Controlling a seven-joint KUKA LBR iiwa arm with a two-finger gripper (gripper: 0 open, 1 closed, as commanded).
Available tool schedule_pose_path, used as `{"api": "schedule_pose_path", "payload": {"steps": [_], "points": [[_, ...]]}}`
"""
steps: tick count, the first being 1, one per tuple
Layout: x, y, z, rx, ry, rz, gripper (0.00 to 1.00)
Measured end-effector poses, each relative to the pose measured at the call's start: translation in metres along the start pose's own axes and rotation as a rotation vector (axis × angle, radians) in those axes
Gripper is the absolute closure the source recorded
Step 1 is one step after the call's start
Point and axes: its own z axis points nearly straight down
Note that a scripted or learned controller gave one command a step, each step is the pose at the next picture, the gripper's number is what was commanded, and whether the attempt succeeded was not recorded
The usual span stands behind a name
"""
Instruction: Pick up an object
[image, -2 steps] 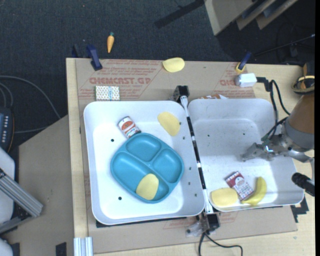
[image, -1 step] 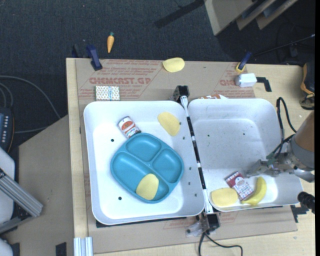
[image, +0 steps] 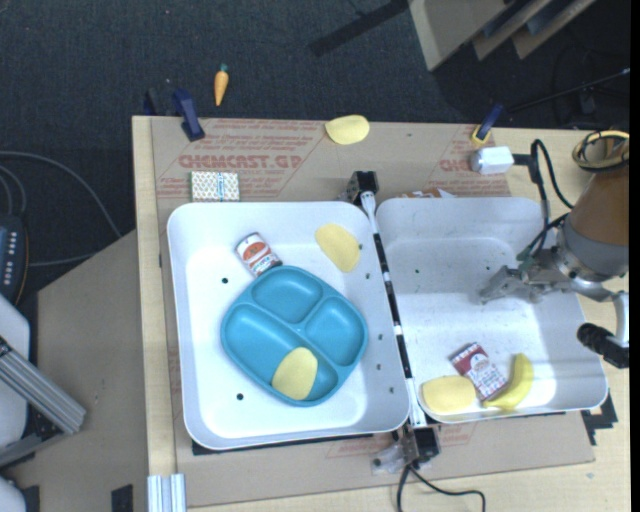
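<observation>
Your likeliest target, the banana (image: 515, 385), is small, yellow and curved, lying at the right bin's (image: 440, 225) near edge. It touches a red-and-white packet (image: 477, 369), with a yellow lump (image: 448, 394) just beside that. You'll see the gripper (image: 497, 288) low over the bin's middle, well apart from them; you cannot tell how its jaws stand. The left bin (image: 200, 330) holds a blue tray (image: 250, 345).

Dark grey carpet floor (image: 90, 70) w/ black cables (image: 60, 190) left, tan bench (image: 270, 150), beige furniture (image: 500, 30) top right.
</observation>
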Motion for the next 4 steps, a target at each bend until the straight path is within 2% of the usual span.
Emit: {"api": "schedule_pose_path", "payload": {"steps": [1,2,3,4], "points": [[0.0,0.015,0.001,0.005,0.002,0.001,0.0],[-0.002,-0.088,0.001,0.006,0.0,0.004,0.0],[0.0,-0.028,0.0,0.001,-0.001,0.001,0.0],[-0.002,-0.091,0.001,0.005,-0.001,0.004,0.0]]}}
